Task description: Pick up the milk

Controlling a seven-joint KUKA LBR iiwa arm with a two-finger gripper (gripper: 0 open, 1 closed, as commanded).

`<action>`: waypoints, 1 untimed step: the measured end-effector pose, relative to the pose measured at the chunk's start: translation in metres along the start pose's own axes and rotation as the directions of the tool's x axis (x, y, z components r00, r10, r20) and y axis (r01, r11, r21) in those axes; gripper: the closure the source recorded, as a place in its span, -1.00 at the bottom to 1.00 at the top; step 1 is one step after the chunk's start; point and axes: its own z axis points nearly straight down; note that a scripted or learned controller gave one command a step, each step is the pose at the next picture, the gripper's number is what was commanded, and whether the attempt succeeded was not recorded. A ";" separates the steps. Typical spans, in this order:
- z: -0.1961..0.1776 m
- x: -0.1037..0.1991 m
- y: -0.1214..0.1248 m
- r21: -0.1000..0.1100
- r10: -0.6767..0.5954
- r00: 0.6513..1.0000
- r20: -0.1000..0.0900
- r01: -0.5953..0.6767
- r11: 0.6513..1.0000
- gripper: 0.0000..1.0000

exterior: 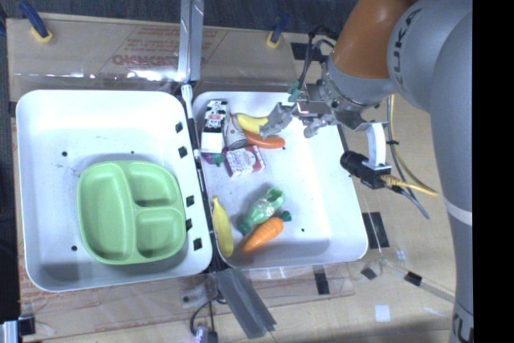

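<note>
A dark carpeted floor runs behind the counter [96, 40], a pale cardboard-covered surface with blue clips at its far edge, and two shallow white bins sit on it side by side. From the overhead camera, the left bin [48, 116] carries a green divided tray [132, 211] and little else. The right bin [337, 229] is the busy one: along its far-left wall stands the milk [214, 124], a small carton with dark print on top, its long axis running away from the camera, close against the divider between the bins. Just beside it lie a banana [250, 123], a slim orange carrot [267, 142] and a pink-and-white packet [243, 161]; nearer the front are another banana [222, 227], a green bundle [263, 209] and a fatter carrot [262, 234]. The claw [283, 115] hangs over the far part of this bin, and the milk lies to its left in the view, with the banana between them. I cannot tell from here whether the claw is released or clenched; nothing shows between its tips. To my eye the coming move turns on sliding leftward past the banana. Room is tight there: the bin wall hems the carton on one side and clutter crowds the other, while the bin's middle and right stay open.
</note>
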 end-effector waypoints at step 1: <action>0.039 0.059 0.071 -0.001 0.063 0.998 0.000 -0.063 0.998 -1.00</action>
